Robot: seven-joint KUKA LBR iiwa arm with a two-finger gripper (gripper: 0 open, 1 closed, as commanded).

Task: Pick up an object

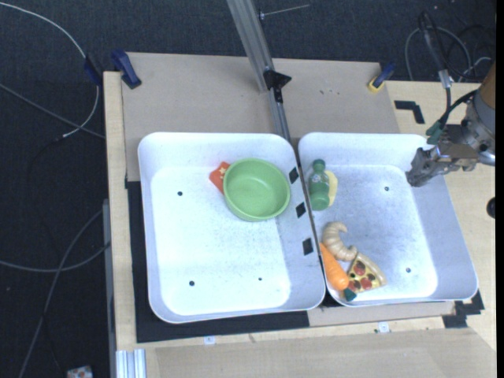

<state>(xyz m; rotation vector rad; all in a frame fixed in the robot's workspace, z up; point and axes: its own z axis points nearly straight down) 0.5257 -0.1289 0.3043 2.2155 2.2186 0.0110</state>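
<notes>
The things to pick from lie in two white bins set side by side on the counter [197, 93]. In the right bin [441, 282], all of them crowd its left side: a small green bottle [318, 184] lies against the left wall near the top, with a pale yellow piece [332, 186] touching its right side. Lower down, a croissant [339, 239] curls just above a pizza slice [365, 275], and an orange carrot [334, 268] lies slantwise beside them — its lower end close to the bin's front left corner.

In the left bin [181, 282], a green bowl [255, 188] stands upright near the upper right corner, open side up. A red-orange object [218, 176] peeks out from behind the bowl's left rim, partly hidden, so its shape is unclear.

The hand [420, 168] hovers over the upper right corner of the right bin, well apart from the objects there. It is dark and seen at a slant — whether its fingers are spread or pressed together I cannot tell, and nothing shows between them.

A metal rail [256, 42] runs from the top down to the seam between the bins. A blue clamp [124, 68] and a yellow-blue clamp [382, 75] grip the counter's far corners.
</notes>
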